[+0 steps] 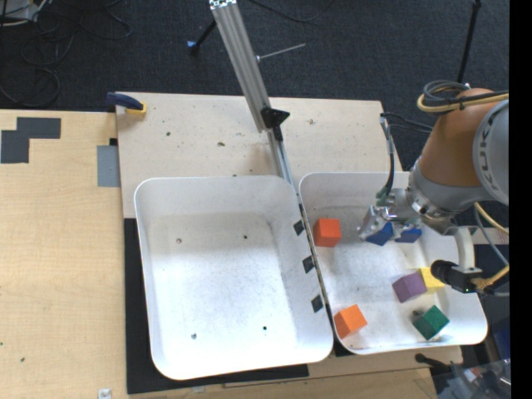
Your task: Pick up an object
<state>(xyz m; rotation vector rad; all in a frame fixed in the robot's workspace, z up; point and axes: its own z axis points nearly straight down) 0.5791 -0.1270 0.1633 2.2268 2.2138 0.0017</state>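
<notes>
A wooden bench point(208, 135) is seen from above, with two shallow white bins set side by side on it. The left bin point(166, 214) is crossed at its far right corner by a slanted metal rail point(245, 65). In the right bin point(349, 189), an orange-red cube point(327, 232) lies near the dividing wall and an orange cube point(350, 319) lies at the near edge. Further right, a blue object point(391, 233) is found directly beneath the hand point(378, 219), which is lowered into the bin on the grey and orange arm. Whether the hand is open or closed on the blue object cannot be told, as its tips are blurred against it. A purple cube point(408, 287), a yellow block point(433, 278) and a green cube point(431, 322) lie at the right. For a sound grasp, the hand is best centred over the blue object before closing.
</notes>
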